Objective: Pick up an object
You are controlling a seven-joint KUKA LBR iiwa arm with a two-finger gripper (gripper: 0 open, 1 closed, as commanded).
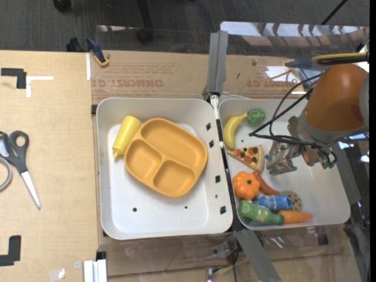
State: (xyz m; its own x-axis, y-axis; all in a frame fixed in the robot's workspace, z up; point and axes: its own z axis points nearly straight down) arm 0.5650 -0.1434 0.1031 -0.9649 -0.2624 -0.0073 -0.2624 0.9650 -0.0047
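The grey arm with its orange band reaches into the right white bin (329,207), and its metal two-finger gripper (282,162) hangs low over the bin floor, just right of the flat pizza-slice toy (248,155). Whether the jaws are parted or closed cannot be told, and nothing is visibly between them. Nearby lie a yellow plastic banana (231,130), a green broccoli floret (255,117), an orange toy pumpkin (246,185), an orange carrot (295,217) and a green bottle (258,212). These look like light, stiff, smooth play food. The pizza slice sits too flat to pinch easily; the pumpkin's round body or the banana's middle likely offers a surer hold.
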